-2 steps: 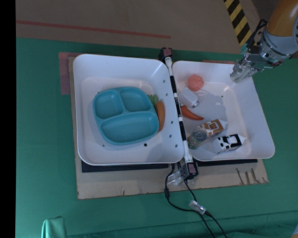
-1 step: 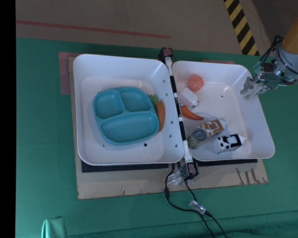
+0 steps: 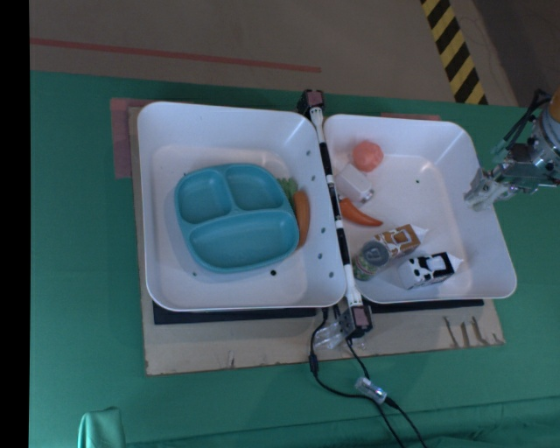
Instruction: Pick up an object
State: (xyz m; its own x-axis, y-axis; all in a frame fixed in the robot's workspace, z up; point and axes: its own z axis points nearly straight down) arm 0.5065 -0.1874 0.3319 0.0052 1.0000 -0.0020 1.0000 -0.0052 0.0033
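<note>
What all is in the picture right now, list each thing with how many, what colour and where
White bins: two, side by side on the bench.
Divided plate: one, teal, left bin.
Toy carrot: one, orange with green top, left bin beside the plate.
Round item: one, salmon-pink, right bin, far side.
Orange piece: one, right bin, near the divider.
Small can: one, right bin, near side.
Cartons: two, one orange-brown, one black-and-white, right bin.
Gripper: one, grey, over the right bin's right rim.

You see a green cloth (image 3: 79,262) spread over the bench, with a flat brown cardboard sheet (image 3: 227,354) lying on it. Beyond the cloth's far edge runs tan floor (image 3: 219,26), crossed by a thin red line (image 3: 175,55); yellow-and-black hazard striping (image 3: 455,44) slants at the cloth's far right.
</note>
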